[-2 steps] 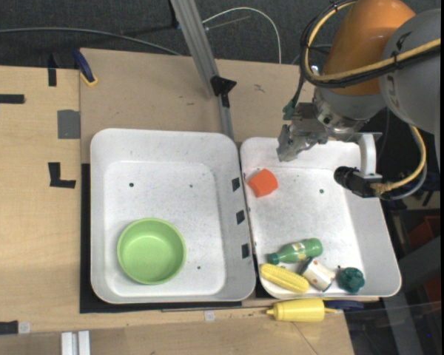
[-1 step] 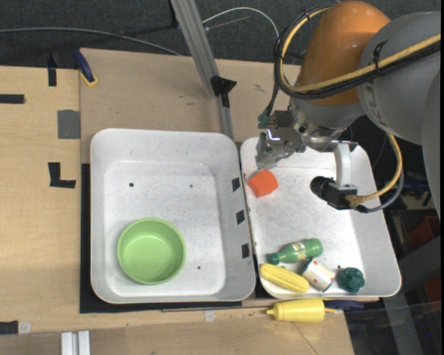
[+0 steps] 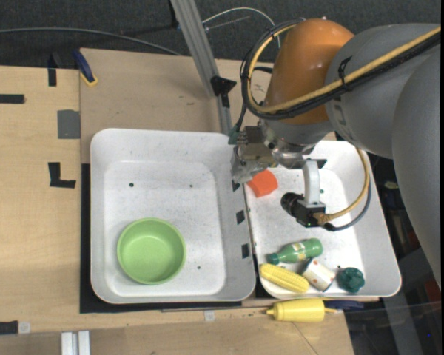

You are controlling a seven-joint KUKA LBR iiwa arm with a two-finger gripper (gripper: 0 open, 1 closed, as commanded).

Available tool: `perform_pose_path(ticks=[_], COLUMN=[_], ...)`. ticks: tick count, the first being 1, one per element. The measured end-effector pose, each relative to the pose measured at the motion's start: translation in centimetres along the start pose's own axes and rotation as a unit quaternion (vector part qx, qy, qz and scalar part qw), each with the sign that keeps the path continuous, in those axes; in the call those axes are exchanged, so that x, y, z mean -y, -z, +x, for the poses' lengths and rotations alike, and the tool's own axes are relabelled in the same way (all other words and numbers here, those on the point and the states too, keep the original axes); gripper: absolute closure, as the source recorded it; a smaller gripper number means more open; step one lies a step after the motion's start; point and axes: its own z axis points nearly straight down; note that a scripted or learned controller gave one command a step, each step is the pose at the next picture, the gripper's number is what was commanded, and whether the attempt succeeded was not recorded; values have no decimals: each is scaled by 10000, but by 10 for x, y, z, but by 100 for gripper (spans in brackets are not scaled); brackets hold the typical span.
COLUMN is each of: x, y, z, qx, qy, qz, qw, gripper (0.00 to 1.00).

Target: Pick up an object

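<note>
The gripper (image 3: 250,167) hangs low beside an orange block (image 3: 263,183) in the right bin (image 3: 377,272), seemingly mid-grasp. Its grip cannot be told. Next likely calls for closing and lifting.

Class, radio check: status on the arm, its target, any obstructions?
Gripper low over right bin, fingers unclear. Orange block just beside it, not held. Green bottle, corn lie apart, nearer the front.

The grey arm (image 3: 385,87) bends down steeply, its hand (image 3: 246,170) lowered.
</note>
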Motion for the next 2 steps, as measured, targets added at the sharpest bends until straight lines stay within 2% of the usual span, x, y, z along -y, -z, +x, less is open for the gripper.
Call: perform_pose_path(ticks=[1,2], x=[21,20], y=[-14,-13], z=[44,41], qx=[3,4], qy=[-2,-18], qz=[2,-11], qw=[10000,10000], gripper=[100,0])
